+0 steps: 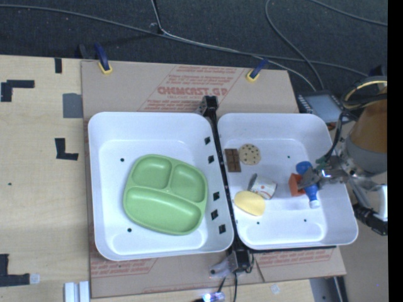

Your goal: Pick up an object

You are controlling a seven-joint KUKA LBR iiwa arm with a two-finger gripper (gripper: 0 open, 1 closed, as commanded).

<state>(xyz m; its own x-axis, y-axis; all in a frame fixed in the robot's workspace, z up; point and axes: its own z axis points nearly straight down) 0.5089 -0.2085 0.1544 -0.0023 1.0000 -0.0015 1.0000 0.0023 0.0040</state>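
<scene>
yellow soap (250,202), white cup (264,189) and cookie (250,153) lie left of the jaws (313,180), whose state i cannot tell.

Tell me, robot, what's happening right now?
Pincer over right bin, beside blue and orange toys. Nothing seen held. Yellow lemon sits apart.

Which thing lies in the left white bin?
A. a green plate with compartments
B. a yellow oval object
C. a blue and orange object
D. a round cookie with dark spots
A: the green plate with compartments lies alone in the left white bin, while the yellow, cookie and blue-orange things lie in the right bin.
</scene>
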